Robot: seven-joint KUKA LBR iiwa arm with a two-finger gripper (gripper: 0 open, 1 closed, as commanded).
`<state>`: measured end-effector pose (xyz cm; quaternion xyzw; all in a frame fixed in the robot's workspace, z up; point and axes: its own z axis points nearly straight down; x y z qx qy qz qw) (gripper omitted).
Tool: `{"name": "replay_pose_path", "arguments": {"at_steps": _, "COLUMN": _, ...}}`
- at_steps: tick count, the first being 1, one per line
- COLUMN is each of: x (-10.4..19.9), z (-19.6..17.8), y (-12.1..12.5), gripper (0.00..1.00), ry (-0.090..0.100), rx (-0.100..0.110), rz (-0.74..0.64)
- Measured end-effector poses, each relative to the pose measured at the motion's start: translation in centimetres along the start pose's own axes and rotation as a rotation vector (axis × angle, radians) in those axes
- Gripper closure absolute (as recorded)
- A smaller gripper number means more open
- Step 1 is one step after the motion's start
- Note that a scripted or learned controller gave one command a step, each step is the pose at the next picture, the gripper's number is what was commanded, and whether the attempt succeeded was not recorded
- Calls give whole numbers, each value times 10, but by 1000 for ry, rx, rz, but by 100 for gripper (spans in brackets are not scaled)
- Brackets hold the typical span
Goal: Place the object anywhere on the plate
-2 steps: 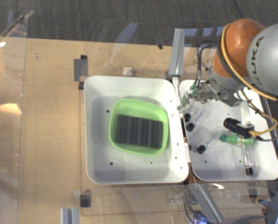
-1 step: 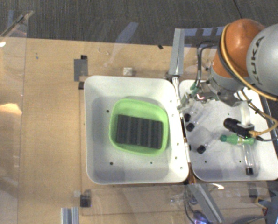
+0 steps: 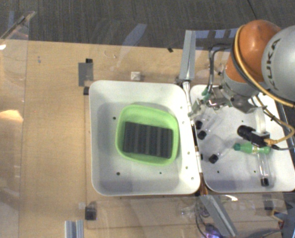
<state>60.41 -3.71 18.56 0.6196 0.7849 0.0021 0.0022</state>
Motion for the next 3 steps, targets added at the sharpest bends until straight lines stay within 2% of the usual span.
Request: {"name": "replay_pose_path", "arguments": {"at_steps": 3, "x": 0, "z": 0, "y": 0, "gripper": 0, "ry": 0, "rx": 0, "rz": 0}}
